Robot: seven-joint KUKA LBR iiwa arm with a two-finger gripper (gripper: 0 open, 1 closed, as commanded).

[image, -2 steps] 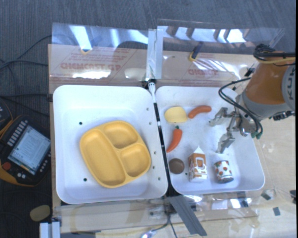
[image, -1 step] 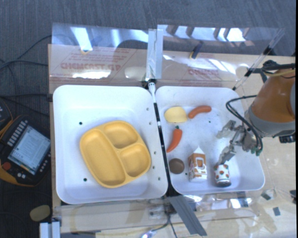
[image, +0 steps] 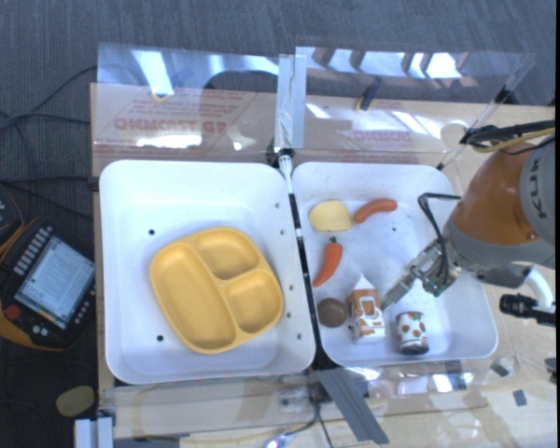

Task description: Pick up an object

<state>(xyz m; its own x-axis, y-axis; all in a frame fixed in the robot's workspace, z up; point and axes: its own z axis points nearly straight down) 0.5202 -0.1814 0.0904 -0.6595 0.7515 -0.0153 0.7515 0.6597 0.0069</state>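
The right bin (image: 467, 339) holds a yellow lemon-like piece (image: 329, 216), a red-orange sausage (image: 374, 209), a toy carrot (image: 328, 261), a brown round ball (image: 332, 313), a small orange-and-white carton (image: 365, 314) and a white can with brown spots (image: 411, 331). My gripper (image: 395, 293) reaches in from the right, low over the bin floor, its tip just right of the carton and above the can. Nothing shows between its fingers.
The left bin (image: 131, 194) bears a yellow three-compartment plate (image: 215, 287). A metal divider (image: 289, 110) stands behind the bins' shared wall. A handheld pendant (image: 37, 283) and cables lie on the floor at left.
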